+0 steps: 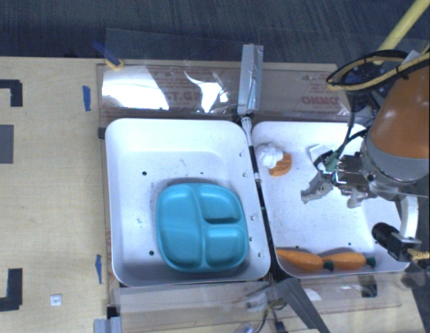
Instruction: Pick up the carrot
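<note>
— What are you seeing, biggest things first?

— I am looking down on the desk (41, 207) carrying two white bins. The left bin (132, 151) is holding a blue divided tray (201, 225). The right bin (298, 214) is holding the carrots: one carrot (299, 259) is lying along its near wall, a second carrot (345, 260) touching it end to end.

— And your hand?

— My hand (335, 188) is hanging over the right bin, above the carrots and well apart from them, fingers spread, gripping nothing. A small orange-and-white piece (275, 161) is sitting near that bin's far-left corner.
</note>
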Available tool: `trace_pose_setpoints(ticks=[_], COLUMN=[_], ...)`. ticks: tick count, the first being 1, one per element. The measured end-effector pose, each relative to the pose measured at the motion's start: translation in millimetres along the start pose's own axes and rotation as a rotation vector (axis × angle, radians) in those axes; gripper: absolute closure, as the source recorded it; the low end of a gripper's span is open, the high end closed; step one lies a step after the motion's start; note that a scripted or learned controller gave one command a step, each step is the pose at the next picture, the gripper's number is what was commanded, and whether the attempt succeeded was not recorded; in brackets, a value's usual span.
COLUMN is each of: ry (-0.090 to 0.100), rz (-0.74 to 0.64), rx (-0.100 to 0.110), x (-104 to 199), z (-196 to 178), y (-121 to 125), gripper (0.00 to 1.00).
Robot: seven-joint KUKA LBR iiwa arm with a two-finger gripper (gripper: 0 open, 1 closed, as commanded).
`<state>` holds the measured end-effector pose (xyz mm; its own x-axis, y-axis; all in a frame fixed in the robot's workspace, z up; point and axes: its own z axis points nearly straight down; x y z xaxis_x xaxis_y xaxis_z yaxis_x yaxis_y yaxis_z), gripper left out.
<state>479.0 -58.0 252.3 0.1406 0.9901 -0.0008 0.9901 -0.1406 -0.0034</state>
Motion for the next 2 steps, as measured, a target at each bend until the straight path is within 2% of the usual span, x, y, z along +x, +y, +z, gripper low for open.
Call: trace_pose_setpoints(ticks=[1, 2], ry=[0.001, 0.001], rz=[0.293, 0.426], rx=[0.003, 0.0], x=[-23, 7], z=[59, 69], y=[3, 11], gripper=[0.0, 0.0])
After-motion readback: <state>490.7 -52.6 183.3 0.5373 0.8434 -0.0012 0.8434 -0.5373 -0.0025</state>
